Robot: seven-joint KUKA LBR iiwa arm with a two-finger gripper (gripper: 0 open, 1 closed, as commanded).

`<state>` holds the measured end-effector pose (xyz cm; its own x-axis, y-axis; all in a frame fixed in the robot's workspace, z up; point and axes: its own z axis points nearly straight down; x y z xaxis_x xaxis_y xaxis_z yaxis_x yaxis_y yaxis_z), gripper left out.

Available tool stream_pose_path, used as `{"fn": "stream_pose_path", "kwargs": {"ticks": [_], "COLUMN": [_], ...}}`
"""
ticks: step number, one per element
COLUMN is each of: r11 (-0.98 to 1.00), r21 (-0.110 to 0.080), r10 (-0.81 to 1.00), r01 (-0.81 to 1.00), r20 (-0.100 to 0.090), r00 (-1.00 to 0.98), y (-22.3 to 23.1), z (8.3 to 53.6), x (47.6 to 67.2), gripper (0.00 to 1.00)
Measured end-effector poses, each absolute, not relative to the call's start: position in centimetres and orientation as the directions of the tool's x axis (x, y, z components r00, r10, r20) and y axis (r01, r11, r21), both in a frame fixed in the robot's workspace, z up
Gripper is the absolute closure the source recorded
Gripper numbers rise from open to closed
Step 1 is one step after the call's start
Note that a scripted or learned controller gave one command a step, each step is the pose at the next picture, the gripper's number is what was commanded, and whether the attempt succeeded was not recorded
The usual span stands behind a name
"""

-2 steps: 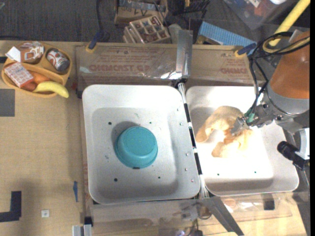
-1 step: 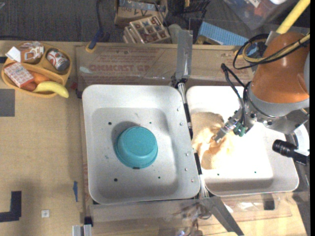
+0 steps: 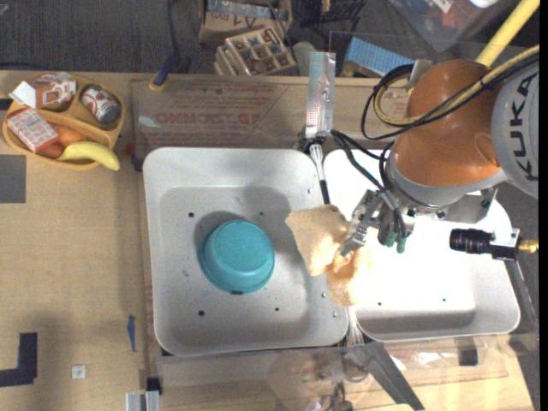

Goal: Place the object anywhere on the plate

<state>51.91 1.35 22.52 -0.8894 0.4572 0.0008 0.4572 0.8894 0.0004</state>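
Object: one tan, bread-like piece point(image 3: 321, 240) with an orange underside lies across the divider between the two bins, its larger part over the right edge of the left bin point(image 3: 171, 178) and its lower tip over the left edge of the right bin point(image 3: 445, 311). The gripper point(image 3: 364, 229) sits at the object's right margin; one fingertip appears to touch it, but whether the claw is open, closed or gripping cannot be told from this angle. One teal plate point(image 3: 239, 256), seen as a round dish, rests near the centre of the left bin, just beside the object and apart from it. Probable fault: if contact is only at the object's edge, the piece may slip free or fold on lifting and drop onto the divider or short of the plate; a loose grip would be the cause. Count: two bins, one plate, one object, one arm. At the bench's far left corner stands one tray point(image 3: 17, 131) of toy food.
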Motion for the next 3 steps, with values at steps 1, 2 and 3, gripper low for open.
{"fn": "stream_pose_path", "kwargs": {"ticks": [1,2,3], "r11": [0.997,1.000,1.000], "r21": [0.002,0.001,0.001], "r10": [0.077,0.001,0.001], "r01": [0.077,0.001,0.001], "r20": [-0.003,0.000,-0.001], "r00": [-0.997,-1.000,-1.000], "y": [6.6,11.5,11.5], "z": [22.2,22.5,22.5], "x": [52.1,50.5,50.5], "gripper": [1.00,1.00,0.00]}}
